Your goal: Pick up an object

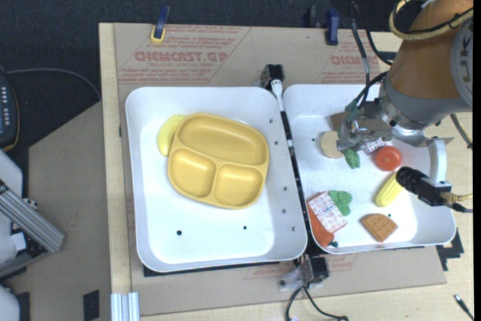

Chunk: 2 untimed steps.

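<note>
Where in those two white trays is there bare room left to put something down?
Left bin: a bare strip in front of the yellow plate, and some along its left wall. Right bin: bare at its back-left corner. Crowded around the claw, tomato, corn and cracker.

Red print runs over the brown board (225, 56) under the two bins; above the left bin (150, 184) the large letters read "CHEMCAST G.P", with lines of smaller red print above and below them, too fine to read; above the right bin (301, 105) the same large print begins again as "CHEM", the remainder hidden behind the arm (428, 64); the small red and white packet (328, 210) in the right bin bears markings too small to make out.
</note>
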{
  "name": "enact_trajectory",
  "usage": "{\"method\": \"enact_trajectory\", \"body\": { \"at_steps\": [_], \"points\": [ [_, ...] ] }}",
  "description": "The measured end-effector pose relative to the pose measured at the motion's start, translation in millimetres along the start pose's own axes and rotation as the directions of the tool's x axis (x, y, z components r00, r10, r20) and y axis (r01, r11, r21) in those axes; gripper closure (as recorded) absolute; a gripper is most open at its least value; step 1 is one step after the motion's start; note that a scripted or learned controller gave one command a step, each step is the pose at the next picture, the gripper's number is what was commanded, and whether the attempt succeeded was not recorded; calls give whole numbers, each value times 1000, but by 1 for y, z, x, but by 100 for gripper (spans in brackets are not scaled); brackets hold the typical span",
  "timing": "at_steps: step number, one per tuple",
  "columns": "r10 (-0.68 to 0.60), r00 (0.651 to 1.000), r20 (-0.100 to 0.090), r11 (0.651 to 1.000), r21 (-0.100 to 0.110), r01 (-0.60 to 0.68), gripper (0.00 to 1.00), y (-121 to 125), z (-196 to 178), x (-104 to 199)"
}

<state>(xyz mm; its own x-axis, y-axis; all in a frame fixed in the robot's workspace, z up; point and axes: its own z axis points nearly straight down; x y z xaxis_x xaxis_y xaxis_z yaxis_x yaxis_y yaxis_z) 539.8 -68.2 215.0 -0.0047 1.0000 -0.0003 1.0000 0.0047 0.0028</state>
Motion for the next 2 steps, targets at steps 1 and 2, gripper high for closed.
{"method": "enact_trajectory", "body": {
  "at_steps": [1,2],
  "points": [
    [2,1000,0,1000,0,-2,100,25,-16,43],
    [3,1000,0,1000,0,-3,100,36,-13,69]
  ]
}}
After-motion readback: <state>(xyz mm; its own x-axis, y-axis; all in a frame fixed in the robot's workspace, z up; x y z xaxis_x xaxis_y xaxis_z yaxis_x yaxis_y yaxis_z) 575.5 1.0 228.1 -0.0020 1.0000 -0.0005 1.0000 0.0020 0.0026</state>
